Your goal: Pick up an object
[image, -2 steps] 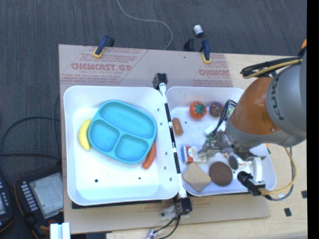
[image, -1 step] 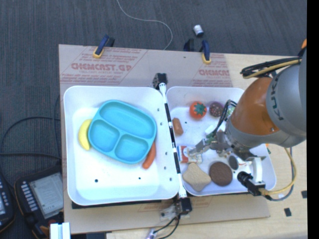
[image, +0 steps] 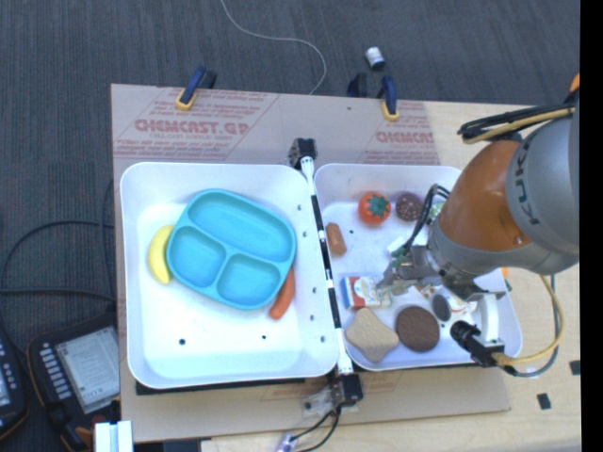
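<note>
My jaws hang low in the right bin [image: 372, 252], in the middle right of the frame. My own arm [image: 499, 210] hides them from above, so I cannot tell if they are wide or narrow. I see nothing held in them.

Just to their left lies a red and white packet [image: 359, 292]. It is the nearest thing, so I think it is the one I am going for. It lies flat, so I guess I must pinch it from above.

Below the packet sit a tan lump [image: 370, 335] and a brown round disc [image: 416, 328], close together by the bottom wall. Higher up are a red tomato [image: 374, 207], a dark ball [image: 408, 205] beside it, and a small brown sausage [image: 334, 240] by the left wall. They lie apart, so I have room to reach in.

The left bin [image: 188, 342] holds a blue tray [image: 231, 250]. A yellow banana [image: 158, 254] touches its left edge, and an orange stick [image: 282, 298] rests at its lower right.

Both bins sit side by side on a table [image: 188, 125] covered in brown card. Two clamps [image: 193, 85] at the top edge pinch the card, I think so it cannot slide. All around is dark grey carpet [image: 75, 26], with a thin pale cable [image: 273, 36] at the top.
</note>
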Action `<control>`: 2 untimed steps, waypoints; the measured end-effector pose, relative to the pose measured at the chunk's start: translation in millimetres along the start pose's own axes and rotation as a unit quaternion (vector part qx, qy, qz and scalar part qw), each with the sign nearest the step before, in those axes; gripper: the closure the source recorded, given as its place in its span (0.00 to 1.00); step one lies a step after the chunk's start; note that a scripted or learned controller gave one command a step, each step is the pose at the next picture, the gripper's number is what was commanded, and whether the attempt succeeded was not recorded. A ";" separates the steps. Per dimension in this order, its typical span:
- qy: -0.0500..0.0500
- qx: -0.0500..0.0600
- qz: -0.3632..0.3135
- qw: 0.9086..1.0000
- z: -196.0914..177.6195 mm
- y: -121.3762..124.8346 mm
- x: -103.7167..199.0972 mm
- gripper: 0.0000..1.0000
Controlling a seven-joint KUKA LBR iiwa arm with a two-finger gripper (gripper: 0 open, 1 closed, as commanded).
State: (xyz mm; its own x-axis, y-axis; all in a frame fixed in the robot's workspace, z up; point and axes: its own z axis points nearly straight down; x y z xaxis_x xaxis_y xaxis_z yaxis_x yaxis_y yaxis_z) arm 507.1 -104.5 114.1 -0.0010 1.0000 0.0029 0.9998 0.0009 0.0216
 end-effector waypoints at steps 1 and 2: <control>0.000 0.001 0.000 1.000 0.7 -0.4 0.1 0.00; 0.000 0.001 0.000 1.000 -8.7 0.1 0.4 1.00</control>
State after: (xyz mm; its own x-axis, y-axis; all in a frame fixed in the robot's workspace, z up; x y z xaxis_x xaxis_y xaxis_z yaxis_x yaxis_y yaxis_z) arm 507.0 -104.2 122.9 -0.0015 1.0000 0.0035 0.9998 0.0014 0.0197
